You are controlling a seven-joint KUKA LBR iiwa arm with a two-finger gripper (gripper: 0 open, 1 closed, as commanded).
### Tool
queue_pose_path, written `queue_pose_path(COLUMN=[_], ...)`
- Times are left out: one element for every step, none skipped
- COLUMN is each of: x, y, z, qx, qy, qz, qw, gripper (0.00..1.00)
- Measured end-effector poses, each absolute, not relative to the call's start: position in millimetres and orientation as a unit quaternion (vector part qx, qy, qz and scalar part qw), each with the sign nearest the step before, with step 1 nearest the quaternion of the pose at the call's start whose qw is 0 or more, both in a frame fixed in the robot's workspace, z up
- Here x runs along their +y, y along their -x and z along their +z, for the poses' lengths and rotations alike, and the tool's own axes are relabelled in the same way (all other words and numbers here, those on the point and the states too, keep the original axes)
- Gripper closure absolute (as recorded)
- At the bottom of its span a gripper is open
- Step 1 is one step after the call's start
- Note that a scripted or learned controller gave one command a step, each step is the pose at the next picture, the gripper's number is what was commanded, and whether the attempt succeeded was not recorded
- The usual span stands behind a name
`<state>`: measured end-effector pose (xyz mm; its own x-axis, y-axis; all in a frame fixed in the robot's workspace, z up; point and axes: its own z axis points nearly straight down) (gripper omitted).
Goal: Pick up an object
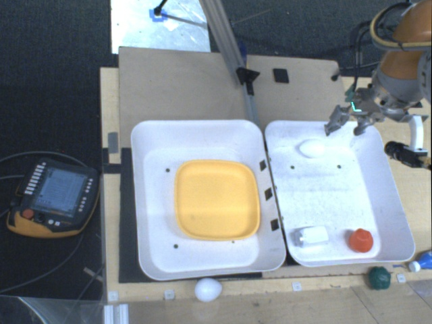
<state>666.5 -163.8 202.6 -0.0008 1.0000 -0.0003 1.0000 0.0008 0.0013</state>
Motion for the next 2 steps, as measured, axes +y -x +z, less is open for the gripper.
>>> queue_pose_path(x=[-164,-159], y=[-666.5,-674.1], z=[203,146], qx=[0.707,0.708], qy=[-0.707,-0.707], qz=[0.0003,-0.0008], qw=[0.001,-0.001], gripper=[0.00,0.00])
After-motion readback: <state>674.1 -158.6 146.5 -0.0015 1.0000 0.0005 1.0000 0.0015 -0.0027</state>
